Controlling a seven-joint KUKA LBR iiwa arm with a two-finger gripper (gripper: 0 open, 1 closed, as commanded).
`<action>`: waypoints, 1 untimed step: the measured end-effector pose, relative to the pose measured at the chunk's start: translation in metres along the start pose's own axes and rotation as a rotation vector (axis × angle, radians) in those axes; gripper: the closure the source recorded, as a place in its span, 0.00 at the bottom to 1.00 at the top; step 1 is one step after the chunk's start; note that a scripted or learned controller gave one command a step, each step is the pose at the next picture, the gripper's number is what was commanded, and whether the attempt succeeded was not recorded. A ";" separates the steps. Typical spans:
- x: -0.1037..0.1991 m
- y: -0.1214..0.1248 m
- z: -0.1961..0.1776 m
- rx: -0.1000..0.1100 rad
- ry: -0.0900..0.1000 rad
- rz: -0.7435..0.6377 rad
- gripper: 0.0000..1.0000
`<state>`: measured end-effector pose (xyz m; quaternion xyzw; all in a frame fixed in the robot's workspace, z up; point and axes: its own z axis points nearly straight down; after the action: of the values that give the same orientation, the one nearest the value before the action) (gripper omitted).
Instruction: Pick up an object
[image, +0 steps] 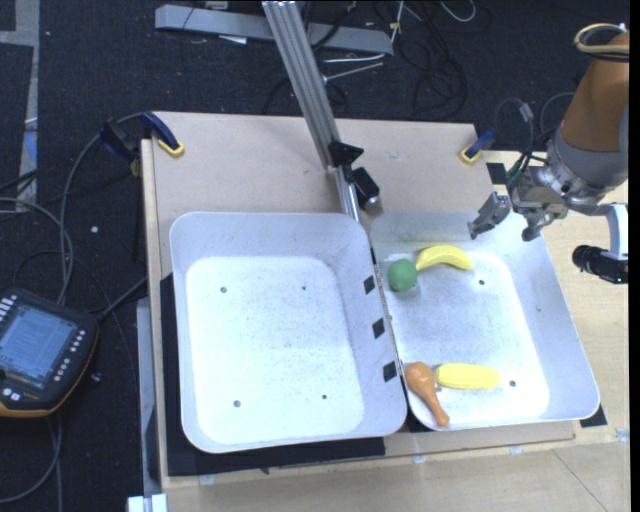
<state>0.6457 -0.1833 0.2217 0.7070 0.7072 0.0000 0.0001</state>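
In the right bin (560, 345) lie a green ball (402, 276) and a yellow banana (443, 259) near its far left part. A yellow oblong piece (466, 377) and an orange carrot-like piece (427, 391) rest by its near left corner. My gripper (510, 222) hangs over the bin's far right edge, to the right of the banana. Its fingers are spread apart with nothing between them.
The left bin (190, 290) sits beside the right one. A slanted metal bar (315, 95) crosses the bench's back down to the divide between the bins. Yellow clamps (168, 147) mark the bench's far corners. A pendant lies on the floor at left.
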 end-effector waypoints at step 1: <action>-0.003 0.000 0.043 0.003 0.001 0.000 0.00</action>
<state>0.6456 -0.1863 0.1788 0.7070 0.7072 -0.0010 -0.0014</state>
